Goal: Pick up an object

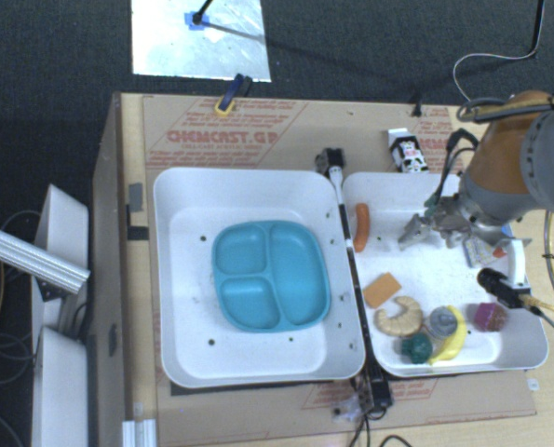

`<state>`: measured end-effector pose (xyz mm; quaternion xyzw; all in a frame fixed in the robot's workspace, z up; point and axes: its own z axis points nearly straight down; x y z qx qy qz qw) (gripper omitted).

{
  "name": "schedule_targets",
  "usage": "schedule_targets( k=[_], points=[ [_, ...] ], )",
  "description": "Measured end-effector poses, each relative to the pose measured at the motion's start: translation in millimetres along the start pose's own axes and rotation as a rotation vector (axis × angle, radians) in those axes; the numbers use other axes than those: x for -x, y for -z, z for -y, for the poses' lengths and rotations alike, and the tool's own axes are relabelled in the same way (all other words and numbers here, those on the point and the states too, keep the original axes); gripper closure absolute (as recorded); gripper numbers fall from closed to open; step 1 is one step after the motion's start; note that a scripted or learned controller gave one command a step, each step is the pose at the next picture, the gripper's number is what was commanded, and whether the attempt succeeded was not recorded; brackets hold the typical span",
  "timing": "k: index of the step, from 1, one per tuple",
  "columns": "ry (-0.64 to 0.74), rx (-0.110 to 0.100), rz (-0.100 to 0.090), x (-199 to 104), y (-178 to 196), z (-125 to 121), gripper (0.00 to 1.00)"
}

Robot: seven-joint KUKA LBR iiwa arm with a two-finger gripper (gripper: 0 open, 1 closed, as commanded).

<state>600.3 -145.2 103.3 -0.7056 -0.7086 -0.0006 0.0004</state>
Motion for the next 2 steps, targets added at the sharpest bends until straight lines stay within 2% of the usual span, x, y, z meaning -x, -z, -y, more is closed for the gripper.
schedule_targets(
  k=[1, 2],
  points=[
    [0.0, 0.0, 0.001, -57.1, -19.6, 32.8, 0.0],
    [-0.003, 0.0, 0.001, -57.5, -19.4, 71.7, 0.0]
  ],
)
